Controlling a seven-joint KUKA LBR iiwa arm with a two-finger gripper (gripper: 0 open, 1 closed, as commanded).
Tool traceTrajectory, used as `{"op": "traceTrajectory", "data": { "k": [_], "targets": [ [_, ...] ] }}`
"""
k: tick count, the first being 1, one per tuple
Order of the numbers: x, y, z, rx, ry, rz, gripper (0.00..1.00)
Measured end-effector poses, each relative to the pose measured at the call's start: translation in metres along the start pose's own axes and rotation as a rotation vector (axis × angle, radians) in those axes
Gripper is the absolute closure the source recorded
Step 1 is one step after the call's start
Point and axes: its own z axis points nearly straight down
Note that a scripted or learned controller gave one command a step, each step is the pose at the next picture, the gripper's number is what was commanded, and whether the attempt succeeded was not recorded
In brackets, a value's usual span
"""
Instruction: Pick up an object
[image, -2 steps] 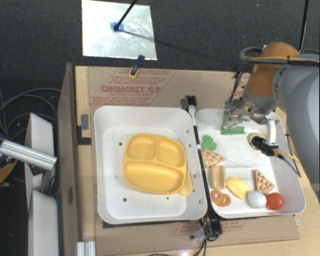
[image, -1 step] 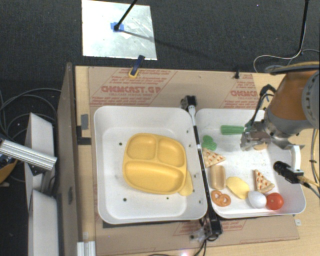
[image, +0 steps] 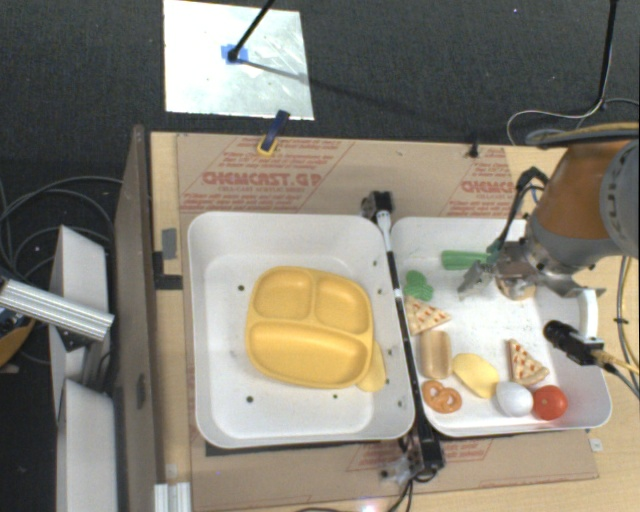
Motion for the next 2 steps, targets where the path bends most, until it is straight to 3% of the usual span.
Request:
{"op": "traceTrajectory", "data": {
  "k": [1,2],
  "targets": [
    [0.0389,0.0841,0.0479,-0.002,0.000,-0.008,0.00],
    [0.0377,0.0825,0.0455,-0.003,-0.002,-0.003,0.00]
  ]
}}
